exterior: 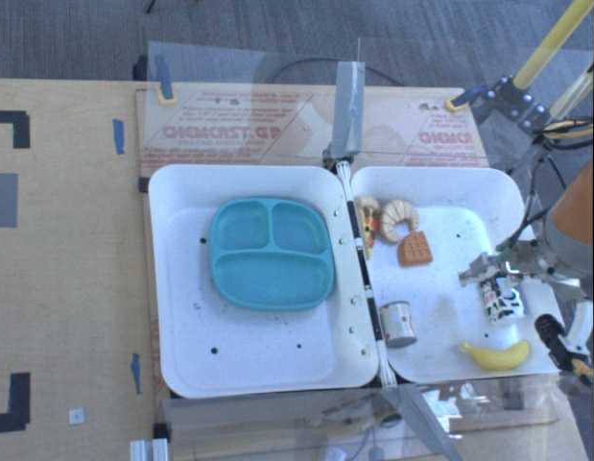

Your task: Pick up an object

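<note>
Claw (496, 279) of the grey arm hovers in the right white bin (440, 182), just over a small black-and-white cow-patterned toy (505, 303); whether it is spread or closed on anything I cannot tell. From the left: a teal divided plastic plate (272, 254) fills the left white bin (172, 257). Across the divider lie a croissant-shaped toy (401, 214), an orange waffle-like piece (415, 249), a small metal can (398, 324) and a yellow toy banana (496, 355). A clean pick probably calls for centring over the cow toy and descending straight, clear of the banana.
</note>
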